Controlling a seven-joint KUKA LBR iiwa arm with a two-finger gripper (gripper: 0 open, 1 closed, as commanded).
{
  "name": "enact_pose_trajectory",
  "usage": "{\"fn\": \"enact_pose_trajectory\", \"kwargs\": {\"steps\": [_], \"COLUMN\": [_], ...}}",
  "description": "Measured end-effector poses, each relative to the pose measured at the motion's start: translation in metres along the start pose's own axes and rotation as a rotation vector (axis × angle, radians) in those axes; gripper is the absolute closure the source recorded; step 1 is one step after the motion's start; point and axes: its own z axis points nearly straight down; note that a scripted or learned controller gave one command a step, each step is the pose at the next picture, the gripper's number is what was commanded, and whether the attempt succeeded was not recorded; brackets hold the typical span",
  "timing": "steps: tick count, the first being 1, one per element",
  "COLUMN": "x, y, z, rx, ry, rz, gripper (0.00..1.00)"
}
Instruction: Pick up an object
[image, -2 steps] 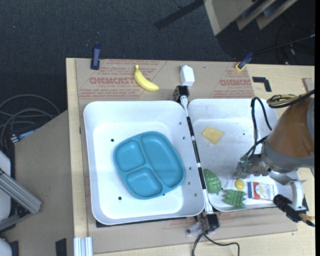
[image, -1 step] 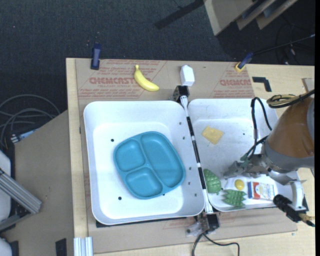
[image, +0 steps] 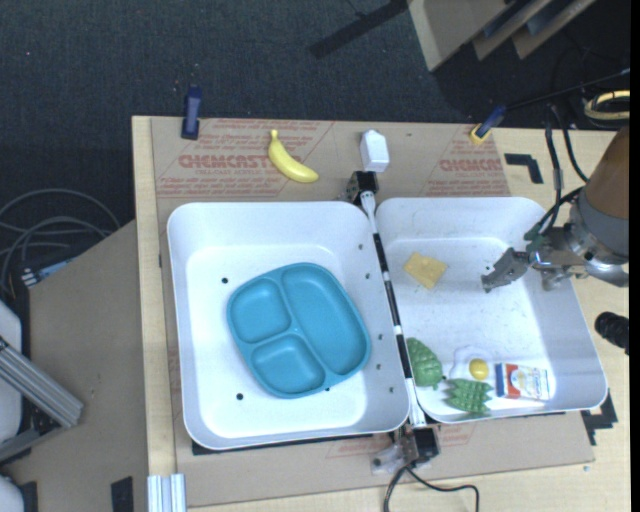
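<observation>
Cheese (image: 425, 270), a yellow wedge, lies at ten o'clock in the right bin (image: 560, 330), well apart from the gripper (image: 503, 272) hovering at its three o'clock. Nothing sits between the fingers; whether they are spread or closed cannot be told. A flat wedge may slip out or get pushed toward the bin wall. Green toys (image: 440, 380) crowd six o'clock.

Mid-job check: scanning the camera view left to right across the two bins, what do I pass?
Blue divided plate in the left bin → green toy → yellow block → white carton → gripper, hovering over the right bin.
</observation>
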Motion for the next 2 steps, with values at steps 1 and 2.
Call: {"fn": "enact_pose_trajectory", "kwargs": {"steps": [1,2], "x": [-0.070,-0.059], "y": [-0.032,0.040], "z": [0.084,0.125], "rx": [0.006,0.004], "ry": [0.002,0.007], "rz": [0.003,-0.002], "gripper": [0.00,0.00]}}
